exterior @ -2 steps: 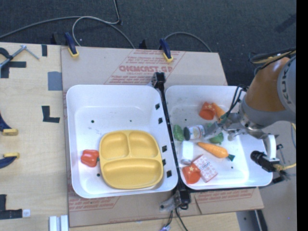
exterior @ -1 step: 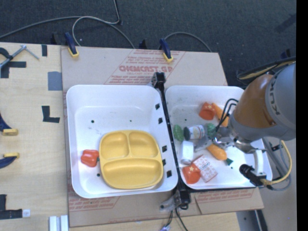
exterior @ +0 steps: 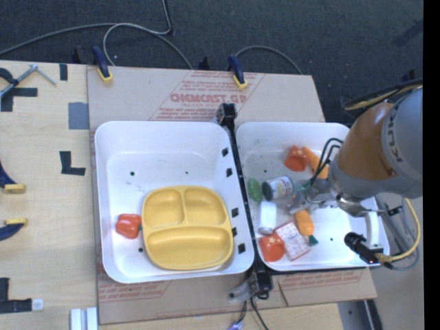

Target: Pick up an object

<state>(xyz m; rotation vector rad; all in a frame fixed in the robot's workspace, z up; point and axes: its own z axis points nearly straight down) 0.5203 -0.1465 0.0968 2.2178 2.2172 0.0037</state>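
Note:
The right bin (exterior: pixel 337 256) holds several small objects: a red-orange piece (exterior: pixel 296 158) at the back, a small white jar with a dark lid (exterior: pixel 278 187), a green item (exterior: pixel 255 188), a white block (exterior: pixel 267 216), an orange carrot-like piece (exterior: pixel 304 223), a red-and-white packet (exterior: pixel 291 240) and a red tomato (exterior: pixel 271 248). My gripper (exterior: pixel 306 199) is low in this bin, just right of the jar and above the orange piece. The wrist hides its fingertips.
The left bin (exterior: pixel 117 139) contains a yellow divided plate (exterior: pixel 187 227) and a red pepper-like toy (exterior: pixel 128 225) by its left side. A black divider (exterior: pixel 237 177) separates the bins. The arm's grey and orange body (exterior: pixel 375 153) covers the right bin's right side.

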